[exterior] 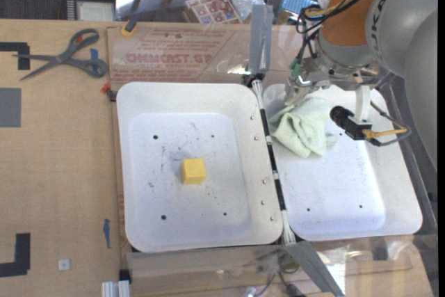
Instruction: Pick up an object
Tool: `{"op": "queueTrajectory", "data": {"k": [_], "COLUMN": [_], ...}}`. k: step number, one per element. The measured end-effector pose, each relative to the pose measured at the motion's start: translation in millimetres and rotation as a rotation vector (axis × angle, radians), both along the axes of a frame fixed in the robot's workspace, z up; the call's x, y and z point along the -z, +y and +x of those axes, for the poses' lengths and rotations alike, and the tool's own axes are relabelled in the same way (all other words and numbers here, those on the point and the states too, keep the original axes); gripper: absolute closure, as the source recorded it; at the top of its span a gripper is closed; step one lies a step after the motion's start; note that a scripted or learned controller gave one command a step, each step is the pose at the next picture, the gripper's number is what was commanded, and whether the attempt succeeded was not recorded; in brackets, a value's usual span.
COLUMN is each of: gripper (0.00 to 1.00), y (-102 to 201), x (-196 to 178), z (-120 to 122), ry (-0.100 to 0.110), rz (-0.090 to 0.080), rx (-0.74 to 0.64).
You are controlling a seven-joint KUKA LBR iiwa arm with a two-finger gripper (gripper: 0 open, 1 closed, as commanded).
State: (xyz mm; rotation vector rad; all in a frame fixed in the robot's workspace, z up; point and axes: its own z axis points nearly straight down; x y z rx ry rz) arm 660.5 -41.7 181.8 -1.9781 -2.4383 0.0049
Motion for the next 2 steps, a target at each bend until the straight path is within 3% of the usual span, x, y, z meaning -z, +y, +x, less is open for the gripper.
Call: {"op": "queueTrajectory", "data": {"k": [1, 2], "gripper": [1.00, 1.00], "y": [-22.2, 20.3], "x": [-8.3, 0.2], "z": [-89.8, -40.2], "ry": [0.004, -0.002], "rz": [0.001, -0.002], "rx": [0.145, 0.386]}}
